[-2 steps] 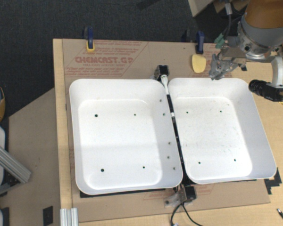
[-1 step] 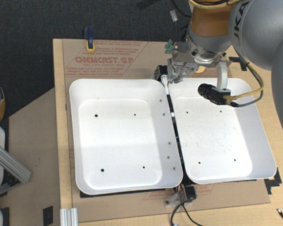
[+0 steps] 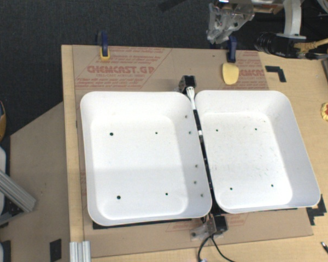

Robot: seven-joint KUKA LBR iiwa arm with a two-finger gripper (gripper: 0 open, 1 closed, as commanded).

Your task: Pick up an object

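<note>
Nearest me: a black connector (image 3: pixel 216 224) with its cable (image 3: pixel 208 247), sitting at the near edge of the bench right where the two bins meet.

Task item: a small yellow object (image 3: pixel 230 73). It lies on the cardboard sheet (image 3: pixel 131 70), just past the far edge of the right bin (image 3: pixel 251 157), near that bin's far-left corner and outside both bins. It's a rounded blob, a bit longer than wide, with its long axis running roughly near-to-far. I can't make out a distinct pointed end.

A blue clamp (image 3: pixel 232 49) sits just behind it on the far edge of the cardboard. The gripper (image 3: pixel 225 26) hangs beyond that, past the far edge and apart from the object. It's too blurred to tell whether it's spread or pressed together.

The left bin (image 3: pixel 136 162) touches the right one along a black strip (image 3: pixel 199 141). Each bin floor has a few dark dots, and the right bin's floor is faintly speckled.

A second blue clamp (image 3: pixel 103 43) is at the far-left corner of the cardboard, which carries red printed lettering.

Room: dark carpet (image 3: pixel 44 15) to the left and beyond the bench, and an aluminium rail (image 3: pixel 11 187) at the near left.
</note>
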